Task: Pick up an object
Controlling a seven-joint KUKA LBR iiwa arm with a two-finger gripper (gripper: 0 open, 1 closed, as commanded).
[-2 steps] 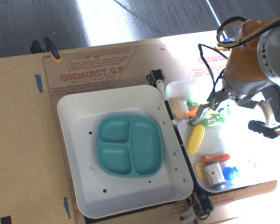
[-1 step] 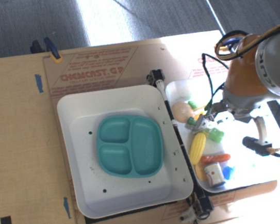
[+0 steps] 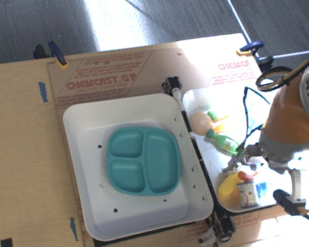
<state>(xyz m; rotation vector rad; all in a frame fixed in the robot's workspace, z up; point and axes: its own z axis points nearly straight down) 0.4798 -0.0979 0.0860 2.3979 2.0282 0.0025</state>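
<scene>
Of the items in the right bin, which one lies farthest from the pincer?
The pale peach round object, toward the bin's far left corner. The green bottle, yellow item and small can lie closer to the pincer.

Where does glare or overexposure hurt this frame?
Camera view: sunlight washes out the right bin around the green bottle and yellow object; a bright streak crosses the floor; the teal divided plate in the left bin is evenly lit.

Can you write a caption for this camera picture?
Robot arm reaching over the right bin of toys; teal plate in the left bin.
</scene>
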